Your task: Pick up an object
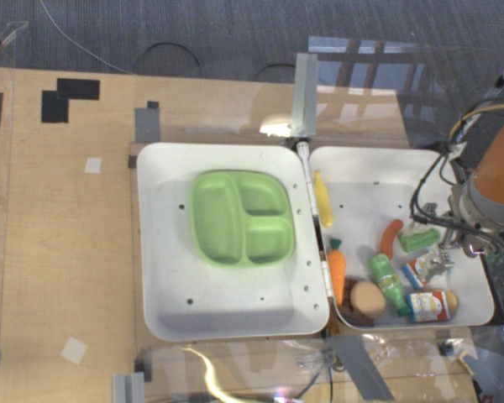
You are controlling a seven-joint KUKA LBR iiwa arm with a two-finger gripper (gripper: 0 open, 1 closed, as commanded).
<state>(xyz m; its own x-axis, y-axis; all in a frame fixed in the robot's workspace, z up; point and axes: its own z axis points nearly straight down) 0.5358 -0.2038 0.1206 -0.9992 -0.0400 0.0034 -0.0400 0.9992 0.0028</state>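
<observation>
The right bin (361, 170) holds several toy foods. A yellow corn cob (322, 198) lies along its left wall, with a carrot (337, 274) below it. A red sausage (390, 236), a green bottle (387, 280), a tan round piece (367, 297) and a labelled can (428, 306) lie toward the front. A small green piece (418, 241) sits right beside my gripper (440, 264), which hangs low over the right side of this bin. The arm's orange band (497, 170) is above it. Nothing is visibly held.
The left bin (164, 309) holds a green divided plate (240, 218). A metal divider post (303, 99) stands behind the seam between the bins. Black cables (433, 179) loop off the wrist over the right bin. The wooden bench top (59, 250) stretches to the left.
</observation>
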